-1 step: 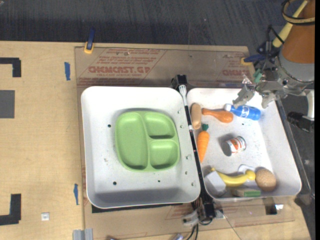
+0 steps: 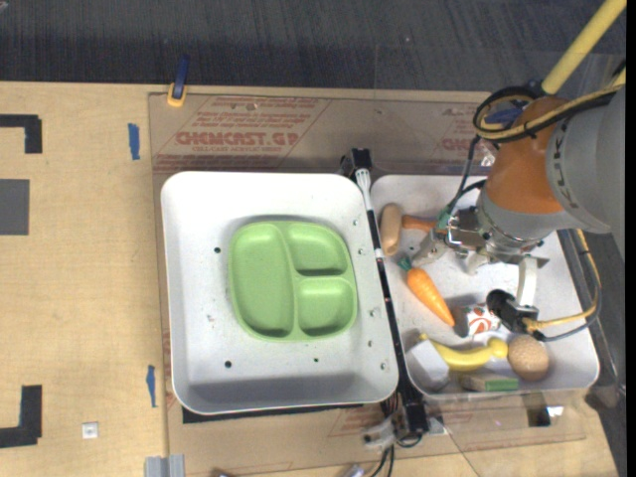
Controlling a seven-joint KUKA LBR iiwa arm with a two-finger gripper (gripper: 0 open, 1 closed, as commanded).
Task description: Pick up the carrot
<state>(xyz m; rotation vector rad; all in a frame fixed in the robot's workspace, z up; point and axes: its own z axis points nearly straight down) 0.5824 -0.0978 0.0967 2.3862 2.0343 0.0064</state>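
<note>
A: Carrot (image 2: pixel 430 295) position?
B: Right bin (image 2: pixel 586 366), left half, lying at a slant, leafy end up-left. Banana (image 2: pixel 463 354) just below it, brown egg-like item (image 2: pixel 529 357) to the banana's right.
A: Gripper (image 2: pixel 484 249)?
B: Above the right bin, up-right of the carrot, apart from it. Finger state: cannot tell, wrist hardware hides it.
A: Left bin (image 2: pixel 189 266)?
B: Holds a green divided tray (image 2: pixel 293 279).
A: Readable text?
B: Red print on the cardboard (image 2: pixel 248 127) behind the bins, roughly "CHEMCAST GP"; smaller lines illegible
</note>
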